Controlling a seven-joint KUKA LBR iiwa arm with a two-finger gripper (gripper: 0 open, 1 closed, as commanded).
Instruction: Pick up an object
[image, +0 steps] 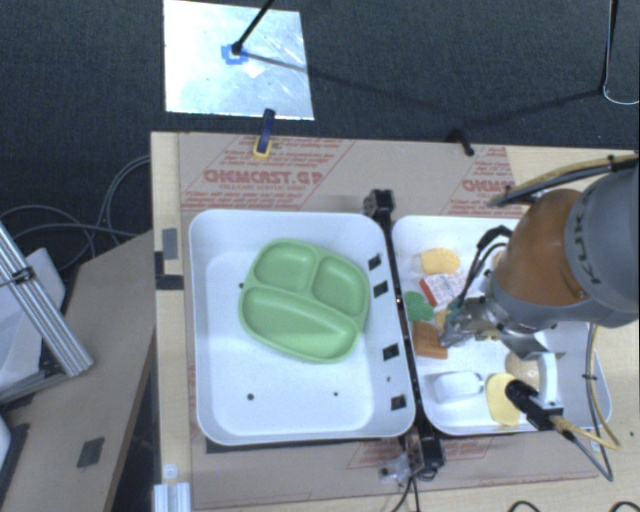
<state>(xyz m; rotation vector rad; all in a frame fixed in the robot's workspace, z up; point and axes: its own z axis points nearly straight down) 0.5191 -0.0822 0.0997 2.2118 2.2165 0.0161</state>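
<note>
Dark carpeted floor surrounds a table topped with brown printed board; a silvery sheet lies on the floor at 12 o'clock, grey cables trail at 9 o'clock, and an aluminium frame piece sits at the far 9 o'clock edge. Item: left bin, shallow, white, holding one green divided plate, three compartments, lying flat near the bin's centre. Item: right bin, shallow, white, touching the left bin along a dark central divider. Contents of right bin: a yellow rounded object at its 12 o'clock end; a red-and-white packet just below it; a small green piece and an orange-brown flat piece toward its 9 o'clock side; a white object at 6 o'clock; a yellow object just beside the white one, toward 5 o'clock. Item: arm, grey with an orange band, entering from 3 o'clock. Its tool sits low over the right bin, directly above the orange-brown piece and near the packet; whether it is open, closed or gripping anything cannot be told from this angle.
</note>
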